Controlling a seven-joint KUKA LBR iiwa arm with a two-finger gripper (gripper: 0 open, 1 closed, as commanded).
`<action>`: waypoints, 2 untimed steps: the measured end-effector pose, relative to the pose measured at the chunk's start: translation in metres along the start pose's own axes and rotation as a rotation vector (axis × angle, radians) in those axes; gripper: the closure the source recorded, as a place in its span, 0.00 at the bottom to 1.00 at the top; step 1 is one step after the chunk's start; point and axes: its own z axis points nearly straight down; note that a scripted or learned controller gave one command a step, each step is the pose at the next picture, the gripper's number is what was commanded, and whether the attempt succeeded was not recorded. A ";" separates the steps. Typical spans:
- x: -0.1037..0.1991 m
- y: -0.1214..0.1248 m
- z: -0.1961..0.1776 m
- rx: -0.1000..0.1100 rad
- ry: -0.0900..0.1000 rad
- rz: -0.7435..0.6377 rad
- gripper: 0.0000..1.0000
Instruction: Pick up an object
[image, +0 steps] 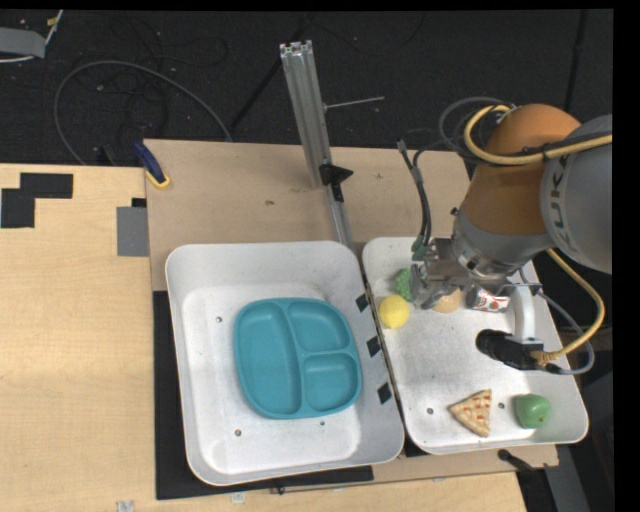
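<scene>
Gripper (432, 290) low in right bin (440, 425), upper part, near yellow ball (394, 313); jaw state: cannot tell. Partial "KU" lettering on arm (585, 205), frame right. Teal tray (297, 356) in left bin (190, 300).

A divided tray (297, 357) lies in the left bin (190, 290); a pizza slice (473, 411) in the right bin (440, 425).

You are looking at a robotics lab bench. Two shallow white bins (190, 300) sit side by side on a plywood top (240, 190) at the centre of the frame, with an aluminium extrusion post (305, 110) rising behind them. Loose cables (100, 90) trail over black flooring along the top, and the grey-and-orange industrial arm (520, 190) fills the upper right.
</scene>
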 end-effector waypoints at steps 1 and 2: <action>0.050 -0.012 0.001 -0.001 0.000 -0.001 1.00; 0.091 -0.033 -0.010 0.000 0.000 -0.001 1.00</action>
